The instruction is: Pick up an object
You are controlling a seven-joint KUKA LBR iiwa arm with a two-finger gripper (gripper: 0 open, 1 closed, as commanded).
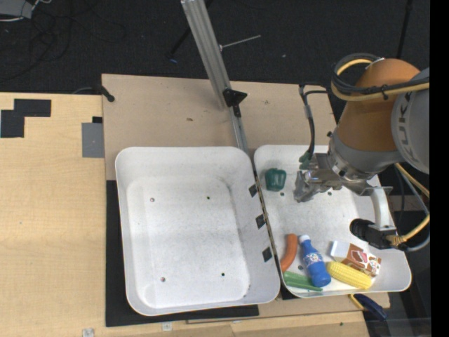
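Observation:
My gripper [304,190] hangs over the back half of the right bin [319,216], its fingers pointing down just right of a green pepper-like toy [274,180]. Nothing shows between the fingers. At the bin's front lie an orange carrot [289,251], a blue bottle with a white cap [313,261], a green bean-like piece [302,281], a yellow corn cob [349,274], a small white block [338,248] and a brown-and-white carton [363,259].
The left bin [189,227] sits beside the right one, separated by a rim with black clips [258,220]. A slanted aluminium bar [210,55] rises from behind the bins. Wooden bench surface lies to the left.

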